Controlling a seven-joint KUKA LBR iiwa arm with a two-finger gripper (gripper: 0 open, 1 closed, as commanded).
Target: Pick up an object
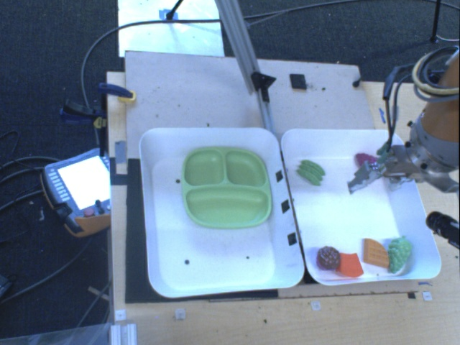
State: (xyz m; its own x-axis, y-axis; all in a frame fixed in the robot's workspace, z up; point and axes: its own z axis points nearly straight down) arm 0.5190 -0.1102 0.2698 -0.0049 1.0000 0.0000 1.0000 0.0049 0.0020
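Two white bins (pixel 215 279), six food toys (pixel 311 171)

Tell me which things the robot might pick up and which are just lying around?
For the job:
two-finger metal gripper
green pea pod toy
round brown toy
orange wedge toy
green leafy toy

Just lying about:
green divided plastic plate
handheld control pendant with bright screen

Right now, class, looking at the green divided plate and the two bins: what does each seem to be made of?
Green divided plate: probably moulded plastic with a smooth, slightly matte finish; one even colour, rounded compartment ridges, soft highlights.
Left bin and right bin: likely thin formed plastic, white and faintly glossy, with rounded corners and raised rims. Coated metal cannot be ruled out.
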